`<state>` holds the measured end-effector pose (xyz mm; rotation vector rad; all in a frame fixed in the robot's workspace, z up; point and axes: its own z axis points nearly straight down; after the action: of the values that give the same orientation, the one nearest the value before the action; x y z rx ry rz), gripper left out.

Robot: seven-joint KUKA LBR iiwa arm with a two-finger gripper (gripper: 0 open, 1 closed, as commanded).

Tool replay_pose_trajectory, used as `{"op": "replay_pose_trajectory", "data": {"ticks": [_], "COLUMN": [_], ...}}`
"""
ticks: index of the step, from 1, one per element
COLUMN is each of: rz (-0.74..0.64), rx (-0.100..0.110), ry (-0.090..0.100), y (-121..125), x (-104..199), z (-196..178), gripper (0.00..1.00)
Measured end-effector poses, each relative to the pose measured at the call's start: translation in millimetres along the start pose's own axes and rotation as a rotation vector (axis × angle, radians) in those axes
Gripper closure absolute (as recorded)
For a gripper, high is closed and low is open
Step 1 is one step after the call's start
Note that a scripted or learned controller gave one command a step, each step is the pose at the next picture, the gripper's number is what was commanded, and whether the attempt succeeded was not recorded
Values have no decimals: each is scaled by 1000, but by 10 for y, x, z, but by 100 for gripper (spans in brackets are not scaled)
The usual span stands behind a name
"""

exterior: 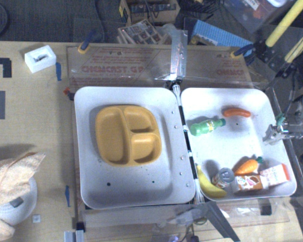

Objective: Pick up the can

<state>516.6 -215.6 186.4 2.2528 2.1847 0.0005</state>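
The small silver metal can [224,176] is seen upright in the right white bin [252,97], touching the yellow banana [208,184]; gripper [275,132] state cannot be told.

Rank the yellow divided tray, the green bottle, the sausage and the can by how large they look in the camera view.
1. yellow divided tray, by far the largest
2. green bottle
3. sausage
4. can, partly hidden among the other items, so its place below the sausage is unsure

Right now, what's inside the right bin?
The right bin holds a sausage, a green bottle, and along its near edge a banana, the can, a carrot and a juice carton. The carton hides whatever lies beneath it.
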Motion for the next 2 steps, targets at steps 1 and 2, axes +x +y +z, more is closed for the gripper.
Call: {"op": "replay_pose_trajectory", "data": {"ticks": [1, 2], "rz": [72, 22], "rx": [1, 3], "ry": [0, 2], "y": [-362, -367], "x": [-87, -39], "z": [-1101, -344], "gripper": [100, 100]}}
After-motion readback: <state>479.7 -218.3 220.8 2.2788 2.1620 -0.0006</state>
